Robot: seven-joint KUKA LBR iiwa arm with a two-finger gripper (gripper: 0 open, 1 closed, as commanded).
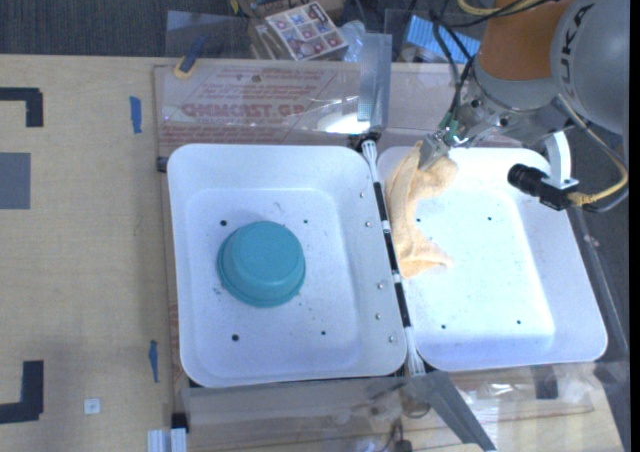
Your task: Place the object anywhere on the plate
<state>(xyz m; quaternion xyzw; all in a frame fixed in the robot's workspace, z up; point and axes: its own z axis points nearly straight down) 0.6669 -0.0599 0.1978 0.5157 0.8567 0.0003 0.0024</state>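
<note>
A teal round plate (262, 262) lies upside down in the middle of the left bin (200, 180). A pale yellow cloth (412, 215) hangs along the left side of the right bin (520, 280), and its lower end rests on the bin floor near the divider. My gripper (438, 147) is at the cloth's top end, above the right bin's far left corner. It is shut on the cloth, whose upper edge is pinched between the fingers. The plate lies well to the left of the gripper, past the wall between the bins.
The two bins' raised rims (385, 240) meet between the cloth and the plate. A black cylindrical part (535, 183) sticks out of the arm over the right bin. Clear plastic sheets and boxes (300, 30) lie behind the bins.
</note>
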